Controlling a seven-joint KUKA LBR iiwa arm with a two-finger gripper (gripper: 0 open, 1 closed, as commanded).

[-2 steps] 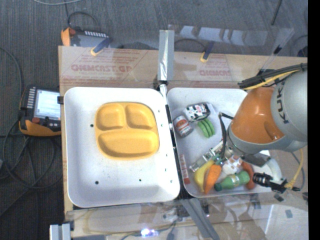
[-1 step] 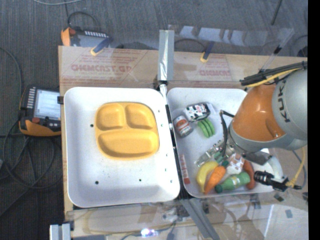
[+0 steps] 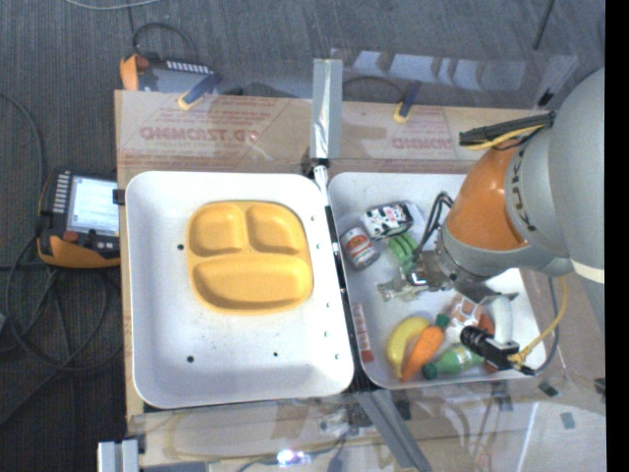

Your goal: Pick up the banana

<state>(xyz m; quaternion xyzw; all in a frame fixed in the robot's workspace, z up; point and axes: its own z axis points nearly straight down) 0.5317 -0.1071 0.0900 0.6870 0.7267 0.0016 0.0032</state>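
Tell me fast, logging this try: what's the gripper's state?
Gripper: cannot be told; it hangs above the banana in the right bin.

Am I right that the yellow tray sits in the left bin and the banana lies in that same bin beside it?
Not quite. The yellow tray does sit in the left bin, but the banana lies in the right bin, next to a toy carrot, as the camera view shows.

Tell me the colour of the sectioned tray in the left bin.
Yellow-orange; the sectioned tray shows plainly in the camera view, lying in the white left bin.
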